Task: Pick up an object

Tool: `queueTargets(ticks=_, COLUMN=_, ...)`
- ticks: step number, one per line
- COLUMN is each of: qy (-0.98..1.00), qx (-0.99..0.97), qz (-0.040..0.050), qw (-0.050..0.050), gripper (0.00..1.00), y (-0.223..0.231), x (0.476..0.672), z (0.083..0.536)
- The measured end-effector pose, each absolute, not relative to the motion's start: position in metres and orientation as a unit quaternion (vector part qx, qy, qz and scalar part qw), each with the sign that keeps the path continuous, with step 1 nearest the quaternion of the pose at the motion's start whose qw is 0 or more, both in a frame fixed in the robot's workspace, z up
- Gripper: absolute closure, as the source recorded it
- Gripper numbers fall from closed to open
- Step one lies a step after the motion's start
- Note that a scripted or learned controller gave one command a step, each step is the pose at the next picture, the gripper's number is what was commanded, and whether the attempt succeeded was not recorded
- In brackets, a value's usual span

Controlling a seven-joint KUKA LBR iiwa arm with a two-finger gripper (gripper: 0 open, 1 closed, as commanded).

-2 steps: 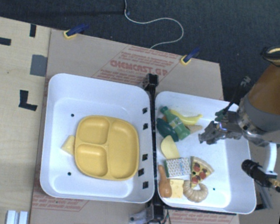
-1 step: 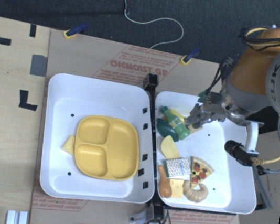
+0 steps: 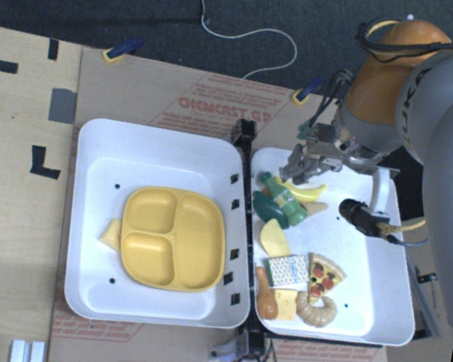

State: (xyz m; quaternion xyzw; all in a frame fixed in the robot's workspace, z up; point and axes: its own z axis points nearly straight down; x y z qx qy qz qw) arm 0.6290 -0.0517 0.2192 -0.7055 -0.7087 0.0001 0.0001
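My gripper (image 3: 301, 169) hangs over the back left corner of the right bin (image 3: 383, 271), just above a cluster of toy food. Directly under its tip lie a yellow banana (image 3: 311, 192) and a green piece (image 3: 279, 207). In front of them sit a pale yellow slice (image 3: 275, 238), a white gridded cracker (image 3: 287, 270), a pizza slice (image 3: 325, 276), a tan pretzel ring (image 3: 314, 310) and an orange sausage (image 3: 266, 295). I see nothing lifted off the bin floor.
The left bin (image 3: 100, 163) holds a yellow divided plate (image 3: 174, 238) with a pale yellow wedge (image 3: 109, 234) poking out at its left. A black divider (image 3: 241, 221) runs between the bins. The grey arm (image 3: 446, 101) fills the upper right.
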Motion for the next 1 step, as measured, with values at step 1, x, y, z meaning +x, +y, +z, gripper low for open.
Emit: queueTargets(ticks=1, qy=-0.708, qx=-0.707, qz=0.0008, qw=0.0, gripper=1.0, y=-0.0377, x=0.6331, z=0.2156)
